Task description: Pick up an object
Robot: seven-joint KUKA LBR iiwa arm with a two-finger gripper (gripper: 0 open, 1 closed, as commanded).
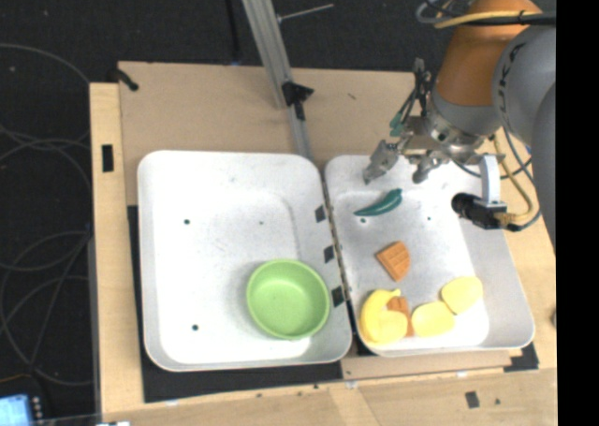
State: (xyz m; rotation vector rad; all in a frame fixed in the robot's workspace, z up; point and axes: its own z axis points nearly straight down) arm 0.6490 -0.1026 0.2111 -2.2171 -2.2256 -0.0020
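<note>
**Gripper poised over the right bin's far end, nothing held**

The gripper (403, 166) is seen above the far edge of the right bin (496, 321), its two fingers (379, 164) spread apart with nothing between them. Just below and in front of it, a small teal curved object (379, 204), slim and crescent-like, lies on the bin floor, apart from the fingers. Nearer the middle of the same bin an orange wedge-shaped block (394, 259) is noted, tilted on one corner. Along the near wall three yellow rounded pieces (432, 318) are clustered, touching one another, with a small orange scrap (400, 304) among them. In the left bin (187, 199) a light green bowl (287, 298) sits upright near the front right corner.
</note>
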